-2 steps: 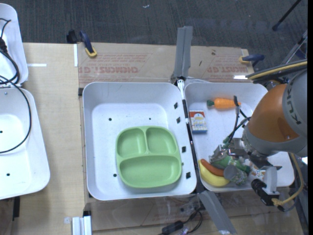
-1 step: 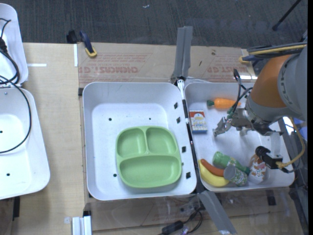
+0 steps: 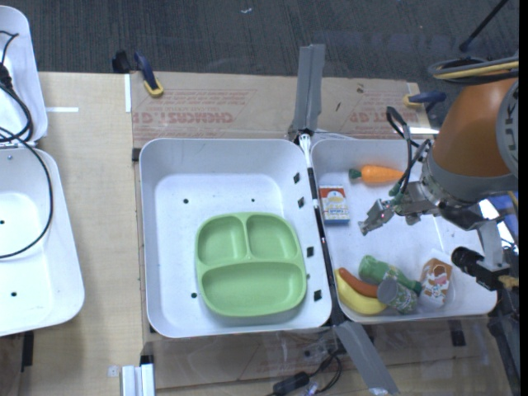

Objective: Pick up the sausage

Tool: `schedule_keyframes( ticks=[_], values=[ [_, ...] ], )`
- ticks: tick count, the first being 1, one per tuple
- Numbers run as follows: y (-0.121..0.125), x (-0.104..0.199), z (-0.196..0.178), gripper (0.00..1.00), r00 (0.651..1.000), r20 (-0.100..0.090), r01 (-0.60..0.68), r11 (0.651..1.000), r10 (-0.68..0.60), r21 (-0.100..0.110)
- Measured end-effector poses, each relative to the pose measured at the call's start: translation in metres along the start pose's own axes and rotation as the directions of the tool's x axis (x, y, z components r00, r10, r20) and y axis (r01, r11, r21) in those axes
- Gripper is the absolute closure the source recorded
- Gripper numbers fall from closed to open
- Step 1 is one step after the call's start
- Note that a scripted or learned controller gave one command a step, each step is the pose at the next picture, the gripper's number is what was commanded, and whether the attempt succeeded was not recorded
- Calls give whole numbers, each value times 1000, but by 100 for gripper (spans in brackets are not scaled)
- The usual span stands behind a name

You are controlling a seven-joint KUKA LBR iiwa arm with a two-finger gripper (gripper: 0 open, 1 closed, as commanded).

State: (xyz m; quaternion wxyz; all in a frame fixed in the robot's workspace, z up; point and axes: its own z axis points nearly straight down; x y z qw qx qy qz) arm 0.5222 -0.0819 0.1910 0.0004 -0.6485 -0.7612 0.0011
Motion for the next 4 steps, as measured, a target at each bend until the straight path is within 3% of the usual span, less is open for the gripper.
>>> schedule_keyframes(
  ticks=[1,2,3,4],
  values=[
    [0,-1,-8,100,1000,2,2,1000,-2,2],
    [0,-1,-8,0,1000,2,2,1000,-2,3],
    [67,19,1,0,1000,1,6,1000,-6,1],
    [6,-32,89,0,994,0,-106,994,106,2]
  ],
)
